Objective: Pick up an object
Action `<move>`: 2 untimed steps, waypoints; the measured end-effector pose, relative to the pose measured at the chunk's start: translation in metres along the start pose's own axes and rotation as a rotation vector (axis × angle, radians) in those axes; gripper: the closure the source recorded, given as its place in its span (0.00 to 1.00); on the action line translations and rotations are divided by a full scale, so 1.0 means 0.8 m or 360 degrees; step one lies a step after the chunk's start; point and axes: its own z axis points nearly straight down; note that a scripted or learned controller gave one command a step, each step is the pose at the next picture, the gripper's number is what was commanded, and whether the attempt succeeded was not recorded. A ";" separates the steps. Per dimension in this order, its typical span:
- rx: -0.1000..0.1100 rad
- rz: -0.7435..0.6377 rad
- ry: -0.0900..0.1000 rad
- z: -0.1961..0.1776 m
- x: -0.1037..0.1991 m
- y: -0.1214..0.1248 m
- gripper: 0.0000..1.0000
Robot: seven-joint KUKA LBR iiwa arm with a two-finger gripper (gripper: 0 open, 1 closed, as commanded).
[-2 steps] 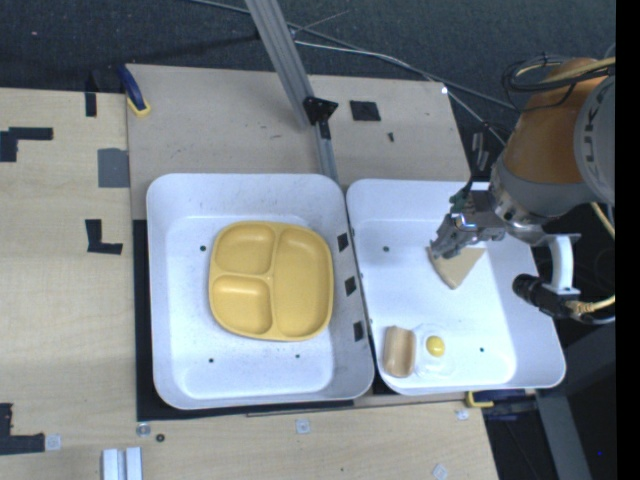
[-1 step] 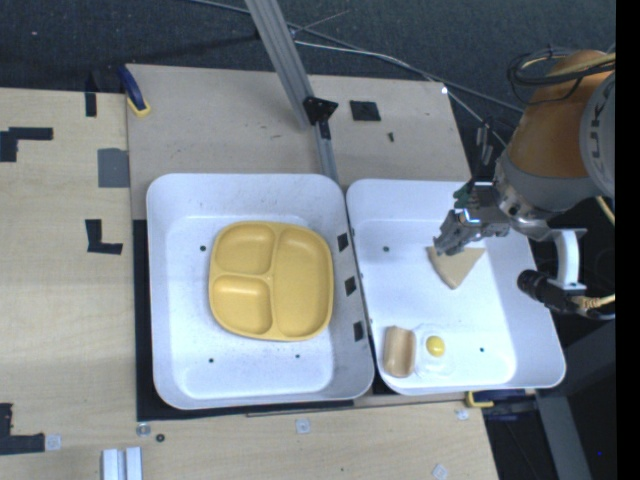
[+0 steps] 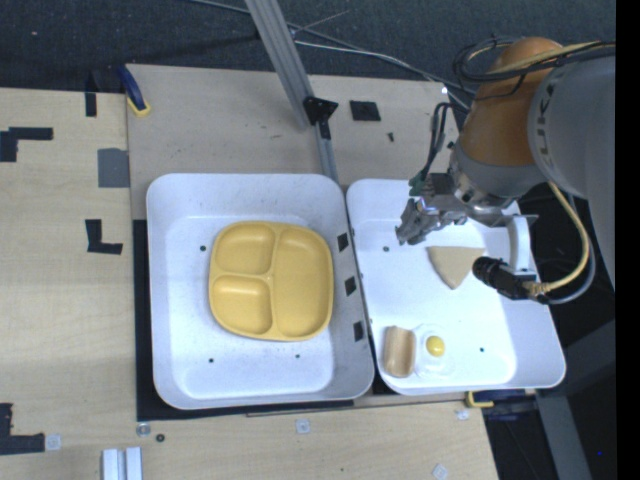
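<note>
The end effector (image 3: 412, 228) hangs over the right bin (image 3: 400, 278), its grip state impossible to tell. A tan wedge (image 3: 453, 264) lies just beside it, a bread roll (image 3: 399, 350) and fried egg (image 3: 433, 348) farther off.

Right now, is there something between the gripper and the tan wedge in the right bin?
Nothing visible. The gripper hangs over bare bin floor just left of the tan wedge; the fried egg and bread piece lie nearer the bin's front.
</note>
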 end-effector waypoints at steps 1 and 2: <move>-0.0003 0.0001 0.0000 -0.006 0.050 0.032 1.00; 0.0000 0.0000 -0.0001 0.002 0.112 0.047 1.00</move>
